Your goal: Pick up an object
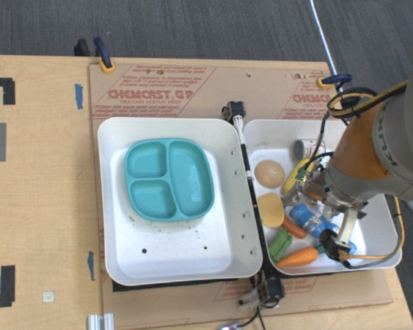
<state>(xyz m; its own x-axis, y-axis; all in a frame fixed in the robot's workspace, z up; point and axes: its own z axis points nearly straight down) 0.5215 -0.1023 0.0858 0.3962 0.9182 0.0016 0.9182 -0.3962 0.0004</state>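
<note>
The right bin [378, 243] holds several small things: a tan egg-shaped ball [268, 173], a yellow lump [271, 210], a green pepper [281, 242], an orange carrot [297, 256], a blue cylinder [305, 216] and a yellow banana-like piece [300, 169]. My gripper [315, 198] hangs low over the middle of this bin, just above the blue cylinder and right of the yellow lump. The grey and orange wrist covers much of what lies under it.
The left bin [124, 253] carries a teal divided plate [170, 179]. A small grey thing [298, 147] lies near the right bin's back wall. A black divider runs between the bins. Clamps hold the cardboard sheet at its far corners.
</note>
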